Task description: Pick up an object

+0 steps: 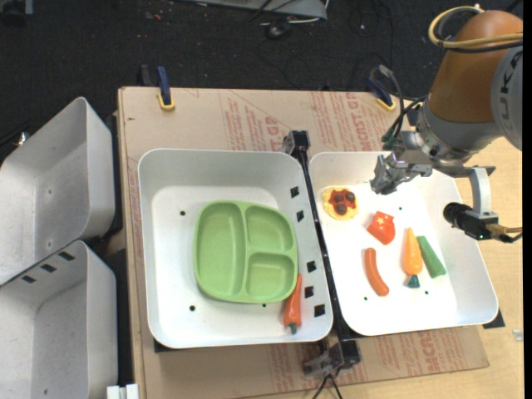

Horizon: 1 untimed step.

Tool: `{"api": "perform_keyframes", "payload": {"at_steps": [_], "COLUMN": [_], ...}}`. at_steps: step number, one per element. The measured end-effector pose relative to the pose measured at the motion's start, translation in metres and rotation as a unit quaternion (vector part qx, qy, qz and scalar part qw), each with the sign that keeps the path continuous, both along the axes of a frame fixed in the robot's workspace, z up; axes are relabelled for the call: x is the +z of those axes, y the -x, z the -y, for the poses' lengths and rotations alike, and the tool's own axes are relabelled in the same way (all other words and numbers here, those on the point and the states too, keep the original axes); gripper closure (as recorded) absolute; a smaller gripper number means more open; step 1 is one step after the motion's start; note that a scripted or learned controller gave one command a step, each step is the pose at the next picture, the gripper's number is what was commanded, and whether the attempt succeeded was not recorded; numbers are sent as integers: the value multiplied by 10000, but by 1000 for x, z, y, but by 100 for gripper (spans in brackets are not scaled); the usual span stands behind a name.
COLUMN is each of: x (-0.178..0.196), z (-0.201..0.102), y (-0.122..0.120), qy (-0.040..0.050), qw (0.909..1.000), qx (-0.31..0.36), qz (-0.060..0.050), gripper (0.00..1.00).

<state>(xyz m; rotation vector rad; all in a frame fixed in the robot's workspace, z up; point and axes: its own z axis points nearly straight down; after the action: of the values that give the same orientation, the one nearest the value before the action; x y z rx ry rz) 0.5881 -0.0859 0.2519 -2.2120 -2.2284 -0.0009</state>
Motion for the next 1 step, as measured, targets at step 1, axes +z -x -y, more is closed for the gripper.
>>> {"api": "perform_keyframes", "payload": {"at_steps": [1], "x": [-8], "z": [-46], "y": [-8], "qy": [4], "qw": [10000], "qx": [-4], "qz": [-1], "gripper": [100]}}
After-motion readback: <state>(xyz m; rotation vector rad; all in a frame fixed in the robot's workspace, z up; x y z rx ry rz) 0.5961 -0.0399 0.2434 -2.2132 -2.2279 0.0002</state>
